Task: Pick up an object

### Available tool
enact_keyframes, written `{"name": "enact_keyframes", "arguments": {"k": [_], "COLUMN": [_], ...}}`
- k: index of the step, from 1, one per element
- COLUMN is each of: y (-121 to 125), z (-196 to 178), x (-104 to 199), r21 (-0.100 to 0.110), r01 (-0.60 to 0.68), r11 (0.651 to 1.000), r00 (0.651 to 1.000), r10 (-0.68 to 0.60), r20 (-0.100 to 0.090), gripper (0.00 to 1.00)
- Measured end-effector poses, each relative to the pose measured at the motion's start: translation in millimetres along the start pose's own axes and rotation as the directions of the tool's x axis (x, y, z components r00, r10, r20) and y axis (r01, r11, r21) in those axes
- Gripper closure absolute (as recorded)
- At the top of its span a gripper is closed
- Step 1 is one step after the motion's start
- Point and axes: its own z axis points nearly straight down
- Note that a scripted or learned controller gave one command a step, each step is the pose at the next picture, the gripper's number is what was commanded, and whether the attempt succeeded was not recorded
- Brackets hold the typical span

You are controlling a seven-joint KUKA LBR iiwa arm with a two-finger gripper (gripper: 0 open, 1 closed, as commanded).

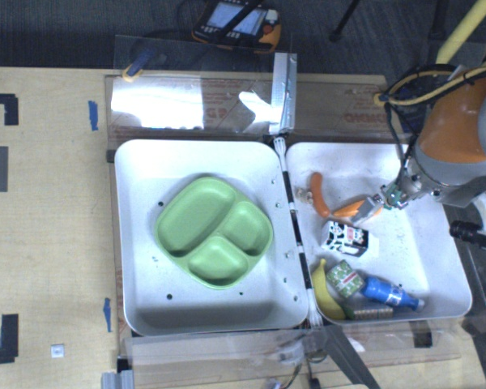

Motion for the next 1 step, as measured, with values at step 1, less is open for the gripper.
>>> {"name": "enact_keyframes", "arguments": {"k": [1], "y": [57.5], "z": [26.9], "x": [2.7], "r21": [-0.002], "r01": [0.178], "r11": [0.984], "r00": [0.984], "r10": [-0.178], "r20": [0.003], "gripper": [0.00]}}
